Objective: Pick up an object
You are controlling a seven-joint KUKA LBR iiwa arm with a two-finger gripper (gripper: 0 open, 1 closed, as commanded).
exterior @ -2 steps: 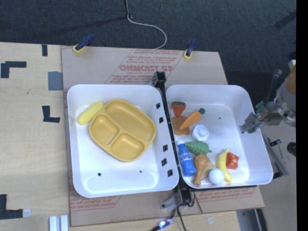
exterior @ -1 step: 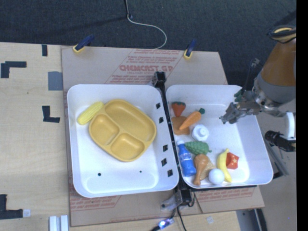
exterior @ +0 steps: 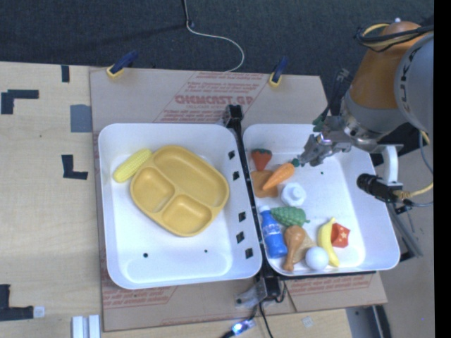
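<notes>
Camera view: hand (exterior: 308,159) fingertips indistinct beside carrot (exterior: 279,174).

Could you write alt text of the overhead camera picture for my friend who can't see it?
A robot arm's tool hovers over the right white bin of toy food, near a carrot. The left white bin holds a yellow divided tray and a corn cob.

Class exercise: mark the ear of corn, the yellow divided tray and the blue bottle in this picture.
ear of corn (exterior: 132,165): camera view, middle of the cob.
yellow divided tray (exterior: 179,189): camera view, central ridge between compartments.
blue bottle (exterior: 273,234): camera view, middle of its body.
</notes>
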